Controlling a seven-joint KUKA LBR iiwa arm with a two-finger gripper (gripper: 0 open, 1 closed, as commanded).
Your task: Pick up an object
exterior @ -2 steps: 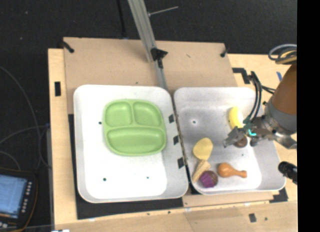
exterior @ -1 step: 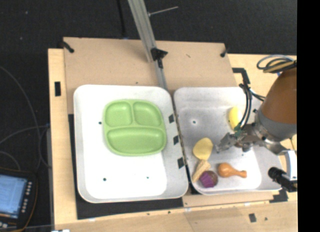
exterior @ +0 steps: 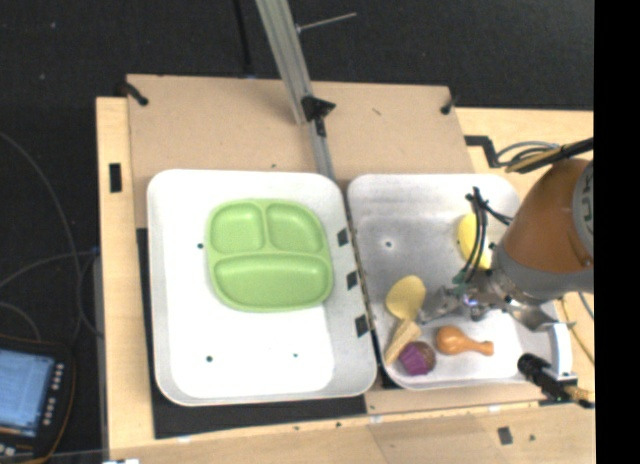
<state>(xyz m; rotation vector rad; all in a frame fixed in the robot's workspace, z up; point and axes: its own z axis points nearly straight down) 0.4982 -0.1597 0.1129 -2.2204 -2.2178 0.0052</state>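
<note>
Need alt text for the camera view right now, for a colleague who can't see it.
The grey arm's hand hangs low in the right white bin, beside a pale yellow scoop-shaped toy, an orange pear-shaped toy, a purple round toy and a yellow rounded toy. The left white bin holds a green three-compartment plastic plate.

Covering much of the right bin's point(exterior: 400, 202) far-right corner: the arm point(exterior: 548, 232), with part of a yellow object point(exterior: 466, 237) hidden behind it. Too blurred to read at the gripper point(exterior: 462, 304), perhaps over the bin's near edge. Cut by the lower-left edge: a screen point(exterior: 28, 392).
</note>
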